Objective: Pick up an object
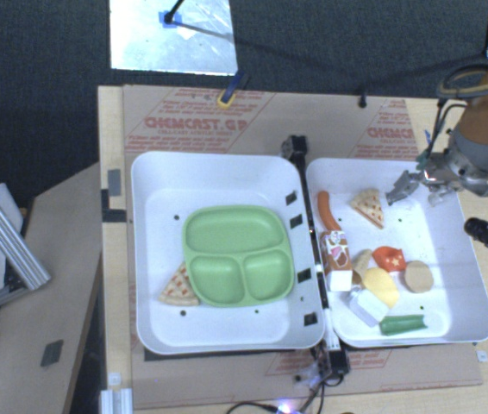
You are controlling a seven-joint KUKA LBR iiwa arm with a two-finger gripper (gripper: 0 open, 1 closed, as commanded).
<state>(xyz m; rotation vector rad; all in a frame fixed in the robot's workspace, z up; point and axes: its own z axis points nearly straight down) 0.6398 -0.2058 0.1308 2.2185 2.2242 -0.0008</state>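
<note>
Pizza slice [368, 206] is probably the easiest target, lying flat just left of the gripper [420, 183], whose fingers are seen spread open with nothing between them. Lying that flat, it could easily get pushed around instead of grabbed.

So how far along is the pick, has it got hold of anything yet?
Nothing looks picked yet. The gripper sits open over the right bin, beside the pizza slice, with nothing between its fingers. The hot dog, tomato and lemon lie in that bin. Closing on an object and lifting it remain.
</note>
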